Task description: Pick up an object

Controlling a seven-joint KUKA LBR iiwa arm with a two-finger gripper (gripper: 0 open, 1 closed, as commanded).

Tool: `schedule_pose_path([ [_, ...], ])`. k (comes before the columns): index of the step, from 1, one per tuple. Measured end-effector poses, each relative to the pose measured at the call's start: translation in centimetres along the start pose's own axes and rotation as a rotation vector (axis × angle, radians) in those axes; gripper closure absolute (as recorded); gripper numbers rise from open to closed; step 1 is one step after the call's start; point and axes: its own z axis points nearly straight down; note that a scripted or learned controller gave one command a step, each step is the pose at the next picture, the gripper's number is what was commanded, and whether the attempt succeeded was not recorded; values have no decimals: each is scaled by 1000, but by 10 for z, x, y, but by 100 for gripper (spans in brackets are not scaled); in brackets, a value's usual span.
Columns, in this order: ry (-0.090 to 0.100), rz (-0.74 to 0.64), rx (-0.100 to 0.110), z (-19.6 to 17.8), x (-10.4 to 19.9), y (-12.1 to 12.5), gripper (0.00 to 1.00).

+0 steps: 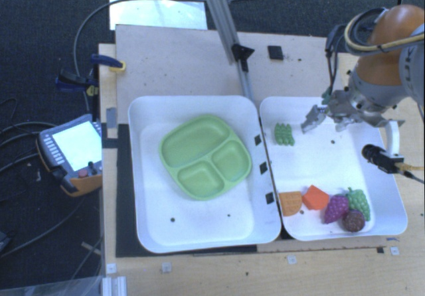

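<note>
Tool [327, 119] work begins above the right bin [312, 168], where the grey fingers hang over its upper part with nothing between them; they look spread fairly wide, one tip toward nine o'clock and the other toward three o'clock.

My pick for the target is the small green bumpy piece [283, 133], which lies alone on the bin floor near the upper left corner. It sits just beside the tool, at about eight o'clock from the nearer fingertip, apart from it and not touched. To do this step well, I judge the tool should shift toward eight o'clock until the piece is centred between the fingers, then descend straight and close only once both fingers flank it. The piece is low and small, so a shallow descent would likely close on air.

Farther out, at about six o'clock from the tool, a cluster lies along the bin's lower edge: an orange round piece [290, 203], an orange-red block [316, 197], purple grapes [337, 208], green grapes [359, 202] and a dark round fruit [353, 221]. These lie close together and would be harder to separate.

The left bin [153, 215] holds a green divided plate [205, 156], at nine o'clock from the tool. Both bins rest on the worktop [172, 56].
</note>
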Motion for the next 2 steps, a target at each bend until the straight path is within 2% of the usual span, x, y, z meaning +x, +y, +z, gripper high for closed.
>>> schedule_pose_path([
  [2, -1, 3, 4, 98, -2, 8, 0],
])
